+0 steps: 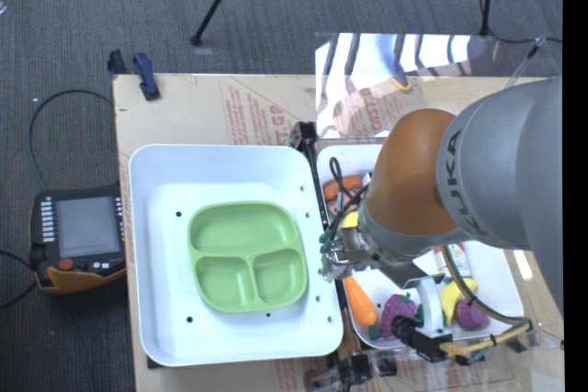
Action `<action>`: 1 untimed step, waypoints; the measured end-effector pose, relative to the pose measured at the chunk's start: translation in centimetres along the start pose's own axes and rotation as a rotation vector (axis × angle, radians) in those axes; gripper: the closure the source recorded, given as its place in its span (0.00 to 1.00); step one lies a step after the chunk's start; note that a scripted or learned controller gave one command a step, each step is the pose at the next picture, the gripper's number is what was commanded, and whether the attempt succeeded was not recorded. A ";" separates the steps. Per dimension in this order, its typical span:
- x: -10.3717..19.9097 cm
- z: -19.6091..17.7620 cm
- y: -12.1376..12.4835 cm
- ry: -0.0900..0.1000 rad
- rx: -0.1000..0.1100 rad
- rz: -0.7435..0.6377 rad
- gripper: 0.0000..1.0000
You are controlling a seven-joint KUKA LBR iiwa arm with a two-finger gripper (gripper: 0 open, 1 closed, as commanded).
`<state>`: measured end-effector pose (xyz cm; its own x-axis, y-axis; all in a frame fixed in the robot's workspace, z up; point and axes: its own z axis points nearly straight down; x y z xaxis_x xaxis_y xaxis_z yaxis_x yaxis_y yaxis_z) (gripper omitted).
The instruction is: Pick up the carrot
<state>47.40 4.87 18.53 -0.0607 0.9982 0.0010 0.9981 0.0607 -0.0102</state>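
Camera view: carrot lies just below gripper, apart from it.

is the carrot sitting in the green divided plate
No, the carrot lies in the right bin, while the green plate is in the left bin.

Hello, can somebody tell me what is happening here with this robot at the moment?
A grey KUKA arm reaches over the right bin, which holds toy food: a carrot, purple grapes and other pieces. The carrot lies in the bin near its left wall, not lifted yet. The left bin holds a green divided plate. The arm's body hides the hand, so no grasp can be confirmed.
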 end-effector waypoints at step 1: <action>-0.1 -0.8 0.0 0.001 0.006 0.004 1.00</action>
<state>47.40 4.79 19.34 -0.0567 0.9984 0.0025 0.9983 0.0567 -0.0165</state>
